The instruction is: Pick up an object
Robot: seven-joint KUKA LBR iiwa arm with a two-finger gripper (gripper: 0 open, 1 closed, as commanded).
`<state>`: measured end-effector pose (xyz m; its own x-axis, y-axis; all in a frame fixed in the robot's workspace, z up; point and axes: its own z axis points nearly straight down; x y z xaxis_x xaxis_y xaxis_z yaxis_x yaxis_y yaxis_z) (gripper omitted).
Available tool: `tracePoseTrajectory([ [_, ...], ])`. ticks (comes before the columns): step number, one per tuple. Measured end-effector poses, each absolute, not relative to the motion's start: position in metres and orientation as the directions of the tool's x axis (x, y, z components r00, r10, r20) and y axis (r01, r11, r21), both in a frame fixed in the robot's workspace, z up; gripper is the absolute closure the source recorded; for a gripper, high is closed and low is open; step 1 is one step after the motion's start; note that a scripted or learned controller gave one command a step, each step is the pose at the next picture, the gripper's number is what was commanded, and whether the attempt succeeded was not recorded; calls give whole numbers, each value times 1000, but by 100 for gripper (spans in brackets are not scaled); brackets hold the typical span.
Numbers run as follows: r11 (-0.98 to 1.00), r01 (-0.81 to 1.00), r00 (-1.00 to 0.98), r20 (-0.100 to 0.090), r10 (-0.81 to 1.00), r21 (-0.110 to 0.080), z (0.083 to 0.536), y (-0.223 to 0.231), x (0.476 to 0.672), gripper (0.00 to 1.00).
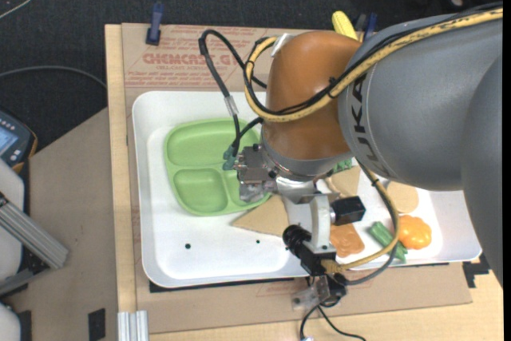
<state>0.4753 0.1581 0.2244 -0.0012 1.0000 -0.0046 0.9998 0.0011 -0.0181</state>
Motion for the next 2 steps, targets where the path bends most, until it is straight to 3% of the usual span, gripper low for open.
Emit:
tracePoseTrajectory([
  [1, 9, 1000, -9, 10, 1000, 16, 373, 221, 480, 100],
  [2, -4, 1000, 4, -6, 1000, -12, 224, 209, 527, 100],
])
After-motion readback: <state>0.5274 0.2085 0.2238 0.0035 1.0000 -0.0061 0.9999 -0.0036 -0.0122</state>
